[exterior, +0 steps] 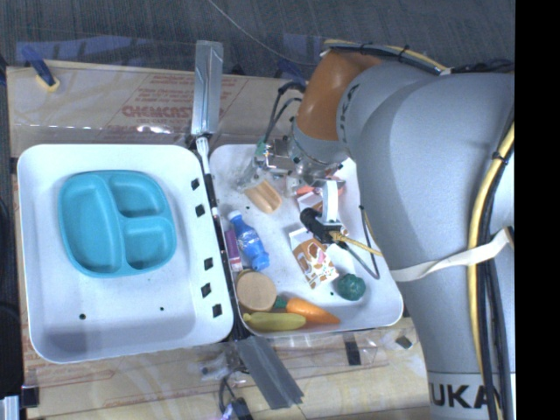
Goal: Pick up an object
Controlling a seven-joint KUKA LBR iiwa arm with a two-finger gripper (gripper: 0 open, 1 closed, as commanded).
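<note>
Robot arm dips into the right bin; nothing lifted yet.
Seen from above, the arm [420, 147] bends down from the right, its gripper [273, 158] low over the far end of the right bin [376, 309], just beside a tan block [263, 198]. Whether the gripper is open or closed cannot be told. A blue bottle [249, 244], banana [275, 320] and carrot [311, 310] lie nearer the camera.

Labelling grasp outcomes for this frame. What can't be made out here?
Right bin: right side, camera view, hidden by the arm.
Gripper: whether it holds anything, camera view; blurred among wrist hardware and clutter.
Packet: print too small to read, camera view.
Banana: upper edge, camera view, covered by the tan disc and carrot.
</note>
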